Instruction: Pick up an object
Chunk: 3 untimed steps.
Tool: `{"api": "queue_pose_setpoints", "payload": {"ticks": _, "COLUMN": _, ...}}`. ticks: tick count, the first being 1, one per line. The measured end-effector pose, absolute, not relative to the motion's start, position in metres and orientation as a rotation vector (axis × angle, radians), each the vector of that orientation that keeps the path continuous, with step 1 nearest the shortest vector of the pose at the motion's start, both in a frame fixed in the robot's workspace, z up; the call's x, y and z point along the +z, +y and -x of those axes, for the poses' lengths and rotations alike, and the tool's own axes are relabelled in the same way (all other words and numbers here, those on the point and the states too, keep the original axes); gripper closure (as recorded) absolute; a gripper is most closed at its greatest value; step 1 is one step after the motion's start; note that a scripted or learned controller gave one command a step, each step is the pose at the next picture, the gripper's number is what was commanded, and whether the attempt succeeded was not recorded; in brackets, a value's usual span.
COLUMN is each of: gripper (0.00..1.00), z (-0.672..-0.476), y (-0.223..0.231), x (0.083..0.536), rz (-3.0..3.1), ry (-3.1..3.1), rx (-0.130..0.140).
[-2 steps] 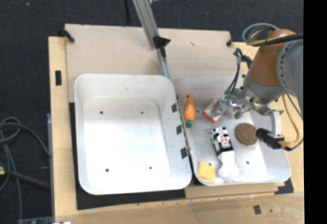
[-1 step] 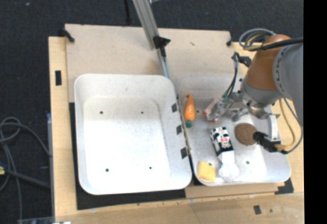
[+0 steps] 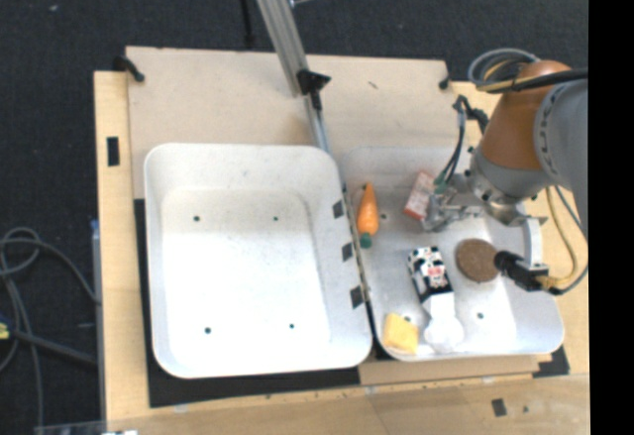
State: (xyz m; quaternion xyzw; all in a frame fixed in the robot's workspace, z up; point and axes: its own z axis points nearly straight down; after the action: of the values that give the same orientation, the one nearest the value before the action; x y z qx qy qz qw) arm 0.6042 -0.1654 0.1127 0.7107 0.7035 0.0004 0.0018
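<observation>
Beside the divider, carrot (image 3: 368, 211) upright, tip down.

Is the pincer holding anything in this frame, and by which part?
Cannot be told: the pincer sits low against the small pink-and-white box, but the hold itself is not visible.

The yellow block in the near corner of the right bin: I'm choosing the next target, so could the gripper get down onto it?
Probably yes: the yellow block lies uncovered, with open space above, though the bin wall crowds one side.

The arm (image 3: 535, 141) hides the right bin's (image 3: 495, 329) far right corner; the gripper's (image 3: 443, 210) fingers are too small to read.
</observation>
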Motion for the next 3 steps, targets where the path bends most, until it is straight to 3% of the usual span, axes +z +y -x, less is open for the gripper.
{"api": "queue_pose_setpoints", "payload": {"ticks": 3, "gripper": 1.00, "z": -0.618, "y": -0.164, "x": 0.256, "rz": -2.210, "ry": 2.225, "rx": 0.007}}
